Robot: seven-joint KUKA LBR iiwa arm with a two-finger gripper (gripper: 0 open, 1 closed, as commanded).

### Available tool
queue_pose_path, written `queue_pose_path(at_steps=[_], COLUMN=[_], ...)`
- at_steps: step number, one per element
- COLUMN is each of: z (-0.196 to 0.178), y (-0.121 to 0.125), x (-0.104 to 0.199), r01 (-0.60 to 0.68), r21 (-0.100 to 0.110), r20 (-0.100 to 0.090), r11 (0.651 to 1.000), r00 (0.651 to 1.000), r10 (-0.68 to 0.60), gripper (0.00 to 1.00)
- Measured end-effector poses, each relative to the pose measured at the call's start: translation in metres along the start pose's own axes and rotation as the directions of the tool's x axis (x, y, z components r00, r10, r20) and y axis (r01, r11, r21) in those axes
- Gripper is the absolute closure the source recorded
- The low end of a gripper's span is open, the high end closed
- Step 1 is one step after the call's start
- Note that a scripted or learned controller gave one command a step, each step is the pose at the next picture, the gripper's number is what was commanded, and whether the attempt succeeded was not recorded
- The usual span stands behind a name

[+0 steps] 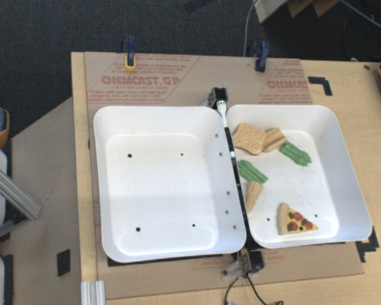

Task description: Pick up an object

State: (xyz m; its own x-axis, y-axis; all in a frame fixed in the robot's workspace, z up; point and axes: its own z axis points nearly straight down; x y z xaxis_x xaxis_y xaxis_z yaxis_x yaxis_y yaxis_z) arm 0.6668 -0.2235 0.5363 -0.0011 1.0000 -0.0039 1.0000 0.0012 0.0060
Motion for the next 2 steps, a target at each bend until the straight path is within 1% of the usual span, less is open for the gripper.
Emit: queue_pose_path(at_steps=[1, 2], z=[-0.011, -0.022], y=[0.001, 0.001], x=[0.001, 0.001], r01=[0.001, 0.003], r21=[-0.005, -0.01], r20=[0.003, 0.007], r11=[1.0, 1.0], r00=[1.0, 1.0], r10=[-0.001, -0.003], gripper=[1.0, 1.0])
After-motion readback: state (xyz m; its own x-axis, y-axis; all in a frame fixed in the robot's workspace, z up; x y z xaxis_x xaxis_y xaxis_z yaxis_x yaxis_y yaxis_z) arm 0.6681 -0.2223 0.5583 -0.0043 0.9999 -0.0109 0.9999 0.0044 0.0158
